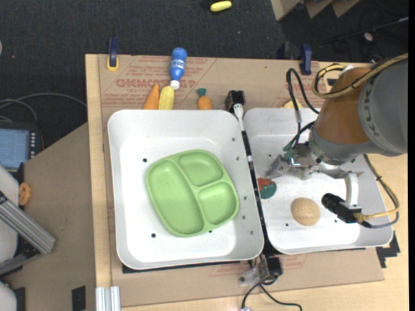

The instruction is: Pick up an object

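Note:
In the right bin [337, 238] a tan, round bread-like lump [305, 211] lies near the front. A small red and green thing [266, 187] rests against that bin's left wall. My gripper [283, 165] hangs low over the right bin's left half, just up and to the right of the red and green thing and apart from the tan lump. Nothing shows between it and the bin floor. The grey arm with its orange band [347, 118] reaches in from the right.
The left bin [130, 135] holds a green divided plate [191, 191]. Behind the bins on the cardboard lie a blue and white bottle [177, 64], a corn cob [166, 97], an orange carrot [151, 98], a small carrot [204, 100] and a black clip [235, 99].

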Controlling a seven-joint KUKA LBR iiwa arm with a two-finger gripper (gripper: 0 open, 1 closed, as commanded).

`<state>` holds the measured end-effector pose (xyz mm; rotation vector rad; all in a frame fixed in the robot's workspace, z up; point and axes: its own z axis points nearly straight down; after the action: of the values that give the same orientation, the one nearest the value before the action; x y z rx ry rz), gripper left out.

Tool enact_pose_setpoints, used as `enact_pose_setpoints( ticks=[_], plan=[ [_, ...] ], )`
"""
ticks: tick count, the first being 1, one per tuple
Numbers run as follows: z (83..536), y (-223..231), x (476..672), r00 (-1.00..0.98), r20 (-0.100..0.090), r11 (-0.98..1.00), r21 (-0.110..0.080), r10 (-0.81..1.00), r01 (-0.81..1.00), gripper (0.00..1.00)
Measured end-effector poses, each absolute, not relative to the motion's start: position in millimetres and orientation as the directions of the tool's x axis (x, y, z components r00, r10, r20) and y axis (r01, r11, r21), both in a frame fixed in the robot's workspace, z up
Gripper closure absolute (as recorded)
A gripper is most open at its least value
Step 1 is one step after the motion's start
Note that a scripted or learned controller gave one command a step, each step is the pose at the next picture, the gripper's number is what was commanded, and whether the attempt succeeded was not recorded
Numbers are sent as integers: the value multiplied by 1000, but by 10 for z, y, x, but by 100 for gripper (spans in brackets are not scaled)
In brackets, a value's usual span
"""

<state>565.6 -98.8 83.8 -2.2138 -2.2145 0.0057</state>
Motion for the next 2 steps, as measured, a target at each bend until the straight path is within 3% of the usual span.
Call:
enact_pose_setpoints(
  ticks=[1,2],
  plan=[
    [3343,-1088,6359,-2,-5,3,23,1000,1000,0],
    [1870,-276,6645,-7,5,7,-14,1000,1000,0]
  ],
)
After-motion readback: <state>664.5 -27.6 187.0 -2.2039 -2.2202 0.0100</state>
